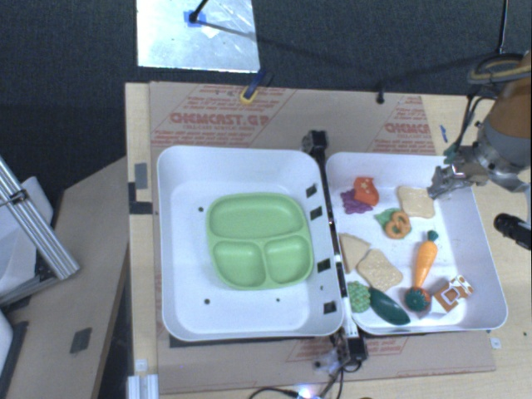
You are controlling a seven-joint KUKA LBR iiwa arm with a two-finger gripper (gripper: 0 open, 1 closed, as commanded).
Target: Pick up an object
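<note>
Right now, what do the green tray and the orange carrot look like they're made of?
The green tray looks like moulded plastic: one even pale green, smooth rounded dividers, soft sheen. The orange carrot is probably a plastic toy: flat bright colour, smooth skin, tidy green top. It could be rubber; the view can't settle that.

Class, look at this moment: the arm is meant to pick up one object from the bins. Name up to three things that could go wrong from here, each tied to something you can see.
1. The toy foods in the right bin are crowded: the carrot lies close to a bread slice, so a grasp might nudge or catch a neighbour.
2. The end effector sits near the bin's far right rim, beside another bread slice; descending there could clip the wall.
3. The flat bread slices may slip from a pinch.
</note>
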